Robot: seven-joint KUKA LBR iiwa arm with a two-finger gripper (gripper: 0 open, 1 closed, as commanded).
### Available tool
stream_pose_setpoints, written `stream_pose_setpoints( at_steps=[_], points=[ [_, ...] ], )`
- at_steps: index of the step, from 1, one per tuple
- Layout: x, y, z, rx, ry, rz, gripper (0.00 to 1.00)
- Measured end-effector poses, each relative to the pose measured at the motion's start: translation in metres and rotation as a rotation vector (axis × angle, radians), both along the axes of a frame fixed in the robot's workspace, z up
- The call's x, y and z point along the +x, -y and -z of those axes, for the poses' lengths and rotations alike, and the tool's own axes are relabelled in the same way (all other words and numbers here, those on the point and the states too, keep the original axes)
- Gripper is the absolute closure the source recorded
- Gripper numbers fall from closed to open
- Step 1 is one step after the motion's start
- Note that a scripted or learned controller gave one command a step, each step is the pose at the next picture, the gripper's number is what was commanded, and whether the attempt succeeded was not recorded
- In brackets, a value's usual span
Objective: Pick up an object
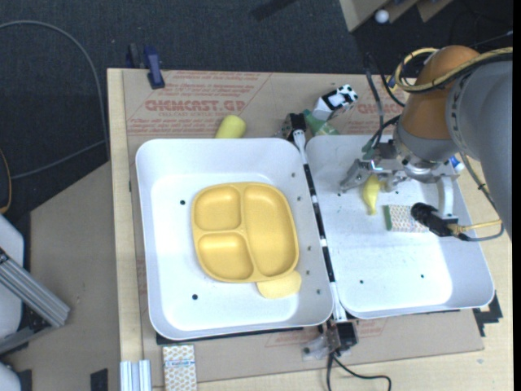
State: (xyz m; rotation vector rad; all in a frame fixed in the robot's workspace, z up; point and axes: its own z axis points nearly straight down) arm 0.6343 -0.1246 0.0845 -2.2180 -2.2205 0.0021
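Camera view has the gripper (370, 177) down in the right bin (407, 275), right over a small yellow banana-shaped toy (371, 195), but we honestly can't tell if the jaws are open, closed or actually on it, so we'd call the pick not done yet. A little patterned sponge pad (402, 217) sits just beside it and could get nudged, while the yellow divided plate (244, 230) in the left bin (163, 218) is well out of the way.

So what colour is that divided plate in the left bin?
Pale yellow, seen plainly in the camera view: the divided plate has three compartments.
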Motion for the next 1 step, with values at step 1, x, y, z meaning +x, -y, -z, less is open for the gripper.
stream_pose_setpoints(
  at_steps=[1],
  points=[
    [0.0007,-0.0004,-0.0105,0.000,0.002,-0.001,1.00]
  ],
)
